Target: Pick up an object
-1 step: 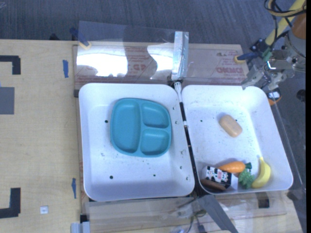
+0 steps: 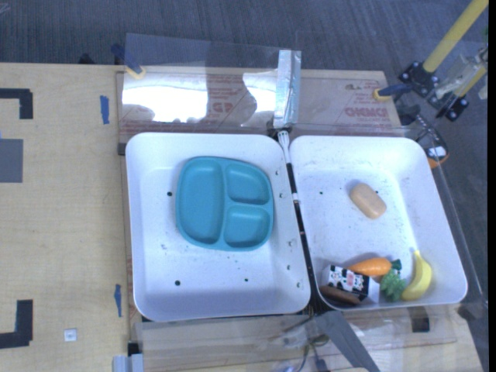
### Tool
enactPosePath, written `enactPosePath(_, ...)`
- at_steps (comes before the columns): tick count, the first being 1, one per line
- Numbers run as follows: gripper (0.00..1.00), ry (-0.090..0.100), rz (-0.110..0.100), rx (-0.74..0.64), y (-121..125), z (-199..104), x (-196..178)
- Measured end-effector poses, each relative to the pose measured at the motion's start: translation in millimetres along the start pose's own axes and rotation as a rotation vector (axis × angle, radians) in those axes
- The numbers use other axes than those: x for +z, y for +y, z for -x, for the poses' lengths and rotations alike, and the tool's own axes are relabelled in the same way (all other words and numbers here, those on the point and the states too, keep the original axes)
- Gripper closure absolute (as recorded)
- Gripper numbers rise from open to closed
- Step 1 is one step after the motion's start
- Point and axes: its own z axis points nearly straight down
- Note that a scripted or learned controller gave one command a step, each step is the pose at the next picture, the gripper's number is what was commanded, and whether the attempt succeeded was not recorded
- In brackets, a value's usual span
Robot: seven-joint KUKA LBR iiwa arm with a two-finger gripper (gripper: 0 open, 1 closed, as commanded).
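Camera view has the bread roll [image 2: 367,200] lying alone mid right bin [image 2: 325,161], long axis slanting toward the toys piled at its near edge; the hand's state, cannot tell.

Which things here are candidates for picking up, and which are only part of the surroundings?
Candidates for picking:
- tan bread roll
- carrot
- banana
- broccoli
- small carton
- teal divided plate

Surroundings:
- left bin
- right bin
- clear plastic panel
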Motion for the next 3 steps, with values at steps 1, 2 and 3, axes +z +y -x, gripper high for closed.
enactPosePath(1, 0.0, 0.01, -0.023, -0.055, 0.8, -20.5, 156.2)
enactPosePath(2, 0.0, 0.003, -0.003, 0.001, -17.4, -62.7, 285.1)
enactPosePath(3, 0.0, 0.006, -0.008, -0.049, -47.3, -73.9, 286.7)
